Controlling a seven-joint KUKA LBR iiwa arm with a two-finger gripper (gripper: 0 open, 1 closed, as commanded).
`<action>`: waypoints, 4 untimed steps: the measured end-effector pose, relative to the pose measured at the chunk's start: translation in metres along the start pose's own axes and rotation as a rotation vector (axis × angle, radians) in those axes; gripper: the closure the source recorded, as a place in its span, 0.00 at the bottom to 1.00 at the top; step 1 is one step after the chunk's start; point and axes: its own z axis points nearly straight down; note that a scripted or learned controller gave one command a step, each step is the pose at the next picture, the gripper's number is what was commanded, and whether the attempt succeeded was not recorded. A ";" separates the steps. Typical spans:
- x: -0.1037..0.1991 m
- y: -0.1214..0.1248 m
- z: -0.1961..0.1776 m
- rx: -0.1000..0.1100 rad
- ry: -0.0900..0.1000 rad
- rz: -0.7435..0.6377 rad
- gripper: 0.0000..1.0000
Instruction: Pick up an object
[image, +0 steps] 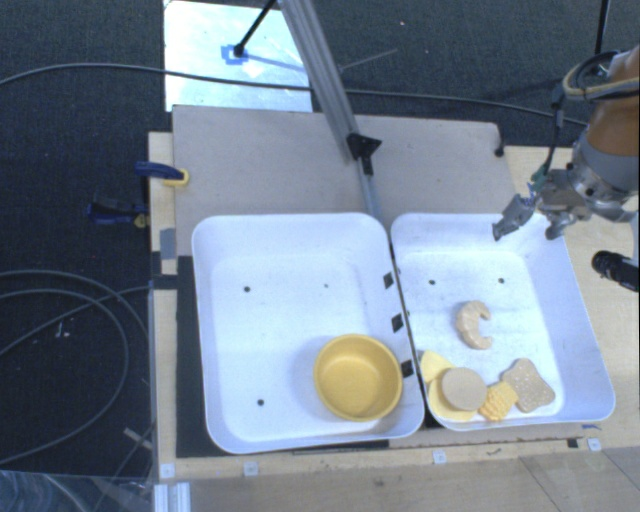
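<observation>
No brand, label or legible writing observed on any item.

Nearest the camera, the right bin (560, 300) holds a cluster along its front edge: a round tan disc (464, 388) overlapping a yellow wedge (432, 366), a yellow waffle-textured piece (498, 402) touching the disc, and a toast-shaped slice (529, 386) just beside it. Behind the cluster, apart from it, lies a croissant-shaped piece (474, 325) near the bin's middle. The left bin (260, 270) carries a yellow bowl (358, 376), upright, at its front right corner.

Both bins sit side by side, touching, on a pale counter (280, 160) of board, which stands over dark carpet with loose cables. A blue-and-yellow clamp (160, 173) grips the counter's left edge. A grey metal pole (325, 70) slants across the far side.

Farthest, the gripper (533, 224) hangs above the right bin's far right corner, jaws spread and pinching nothing. The croissant-shaped piece lies well apart from it, nearer the camera and to the left.
</observation>
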 end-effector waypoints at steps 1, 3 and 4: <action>-0.007 0.001 0.060 0.005 0.000 0.004 0.00; 0.002 0.005 0.139 0.002 0.000 -0.002 0.00; 0.002 0.007 0.126 -0.003 -0.002 -0.005 1.00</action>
